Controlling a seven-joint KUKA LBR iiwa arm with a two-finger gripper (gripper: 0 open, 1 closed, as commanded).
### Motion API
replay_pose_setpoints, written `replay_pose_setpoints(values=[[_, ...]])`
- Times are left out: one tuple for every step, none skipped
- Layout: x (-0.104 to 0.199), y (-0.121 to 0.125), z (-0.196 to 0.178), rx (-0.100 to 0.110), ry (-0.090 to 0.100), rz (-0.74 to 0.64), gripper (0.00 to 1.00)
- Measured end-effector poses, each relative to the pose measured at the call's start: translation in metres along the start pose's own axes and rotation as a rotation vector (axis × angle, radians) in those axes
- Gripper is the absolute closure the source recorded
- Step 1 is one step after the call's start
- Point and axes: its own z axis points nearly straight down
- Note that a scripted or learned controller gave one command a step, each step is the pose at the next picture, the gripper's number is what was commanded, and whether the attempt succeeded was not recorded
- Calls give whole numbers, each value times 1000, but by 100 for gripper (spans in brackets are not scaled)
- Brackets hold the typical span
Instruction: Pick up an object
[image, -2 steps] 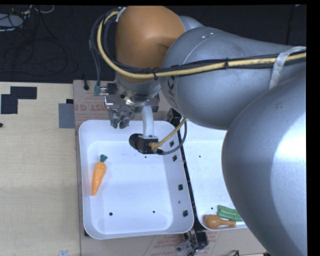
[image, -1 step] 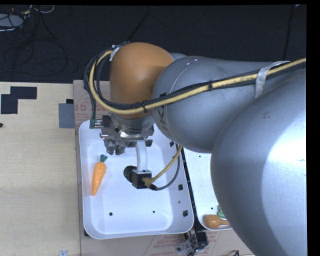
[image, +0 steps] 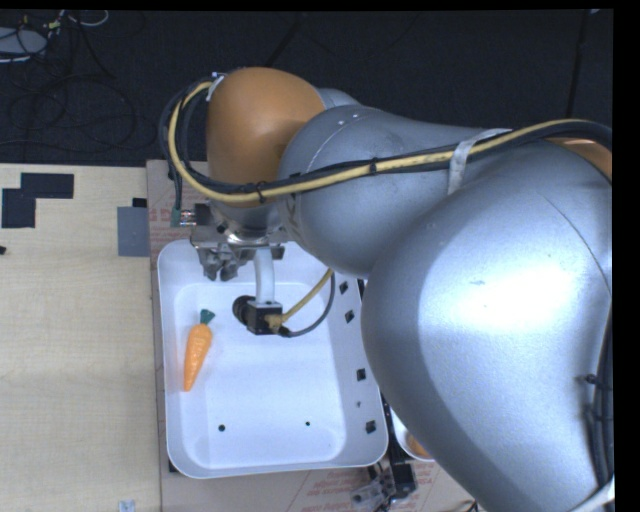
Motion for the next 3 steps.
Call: replay_pose_setpoints(values=[[0, -2, 4, 2, 1, 2, 100], [0, -2, 5, 2, 2, 3, 100], [0, -2, 6, 3, 2, 5, 100]])
